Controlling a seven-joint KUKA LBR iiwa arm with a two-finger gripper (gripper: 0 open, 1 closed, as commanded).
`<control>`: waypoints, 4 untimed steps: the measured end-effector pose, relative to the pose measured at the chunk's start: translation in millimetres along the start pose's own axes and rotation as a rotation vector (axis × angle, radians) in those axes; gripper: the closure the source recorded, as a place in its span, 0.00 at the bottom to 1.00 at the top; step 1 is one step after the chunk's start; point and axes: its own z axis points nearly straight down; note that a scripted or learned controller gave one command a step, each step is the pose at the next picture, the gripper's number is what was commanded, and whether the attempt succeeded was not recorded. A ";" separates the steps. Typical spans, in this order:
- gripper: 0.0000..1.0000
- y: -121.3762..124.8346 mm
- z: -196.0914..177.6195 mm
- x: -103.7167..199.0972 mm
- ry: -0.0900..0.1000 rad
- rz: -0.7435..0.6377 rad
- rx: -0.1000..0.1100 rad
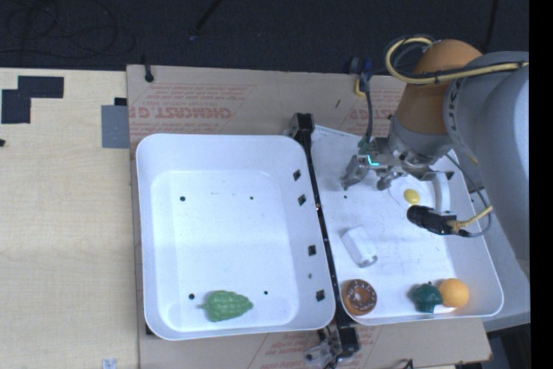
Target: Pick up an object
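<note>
Gripper (373, 173) sits low over the upper part of the right bin (494, 294), fingers spread w/ a clear gap, nothing between them.

Likely target: the white cup (359, 244), lying on its side on the bin floor. From the gripper it lies toward the near rim, slightly left, near but apart. Its long axis runs diagonal, up-left to down-right, so I'd judge the fingers need to straddle it across that axis. It looks pale, almost same tone as the bin, short cylinder, smooth; prob. light and apt to roll.

Other stuff rel. to the cup: donut (359, 296) just below it at the near rim; teal piece (425, 297) and orange ball (453, 293), touching, further right along that rim; small yellow bit (412, 196) up-right. Green lump (227, 305) is in the left bin (147, 186), well apart.
</note>
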 end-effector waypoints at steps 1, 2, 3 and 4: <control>1.00 -0.3 -9.9 -1.1 0.000 0.002 0.001; 1.00 -62.9 -95.3 83.1 0.004 -0.007 -0.004; 1.00 -75.9 -89.6 184.3 0.004 -0.011 0.001; 1.00 -20.2 -90.3 227.7 0.000 -0.005 -0.005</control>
